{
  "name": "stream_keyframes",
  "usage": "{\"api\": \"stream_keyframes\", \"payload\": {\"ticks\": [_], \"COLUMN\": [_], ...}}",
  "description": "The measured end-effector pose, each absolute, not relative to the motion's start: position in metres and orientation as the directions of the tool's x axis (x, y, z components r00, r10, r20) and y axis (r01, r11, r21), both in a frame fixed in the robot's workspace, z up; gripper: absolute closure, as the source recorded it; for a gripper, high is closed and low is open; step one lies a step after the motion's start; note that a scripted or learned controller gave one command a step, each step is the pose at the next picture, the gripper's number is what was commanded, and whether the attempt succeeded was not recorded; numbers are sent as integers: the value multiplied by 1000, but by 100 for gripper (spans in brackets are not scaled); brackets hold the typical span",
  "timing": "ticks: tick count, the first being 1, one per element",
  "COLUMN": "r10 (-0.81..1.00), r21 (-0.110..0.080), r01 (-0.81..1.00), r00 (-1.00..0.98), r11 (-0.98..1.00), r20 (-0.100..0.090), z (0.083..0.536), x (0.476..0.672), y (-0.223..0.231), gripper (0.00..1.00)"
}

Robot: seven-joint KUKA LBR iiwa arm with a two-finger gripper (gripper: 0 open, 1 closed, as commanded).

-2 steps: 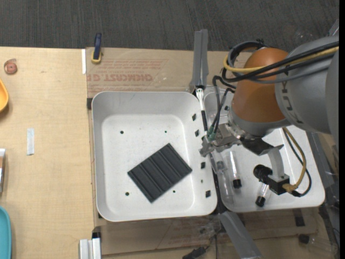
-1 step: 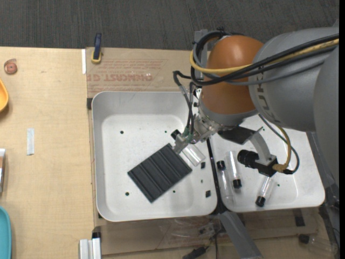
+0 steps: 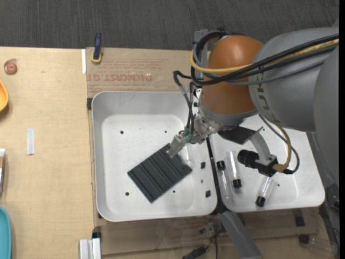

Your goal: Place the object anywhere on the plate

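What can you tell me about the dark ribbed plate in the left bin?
The dark ribbed plate is a flat, dark grey rectangle with parallel ridges along its length; it looks like plastic or rubber. It lies flat on the floor of the left bin, toward the front right, turned at a slant to the bin walls. The gripper is at its upper right corner; whether it touches the plate cannot be told. Nothing lies on the plate.
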State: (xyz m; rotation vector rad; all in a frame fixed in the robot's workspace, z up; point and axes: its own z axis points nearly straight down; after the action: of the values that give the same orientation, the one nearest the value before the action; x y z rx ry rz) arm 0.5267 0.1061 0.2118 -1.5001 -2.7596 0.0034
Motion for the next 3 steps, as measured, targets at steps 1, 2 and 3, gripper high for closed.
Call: {"api": "stream_keyframes", "payload": {"ticks": [1,2,3], "r10": [875,874,800], "r21": [-2,-4,-2], "r01": [875,874,800], "r00": [-484,-486,-600], "r11": [484,486,600], "r20": [-2,-4,-2], "z": [240,248,336], "x": [580,580,568], "y": [147,147,183], "gripper": [0,100,100]}}
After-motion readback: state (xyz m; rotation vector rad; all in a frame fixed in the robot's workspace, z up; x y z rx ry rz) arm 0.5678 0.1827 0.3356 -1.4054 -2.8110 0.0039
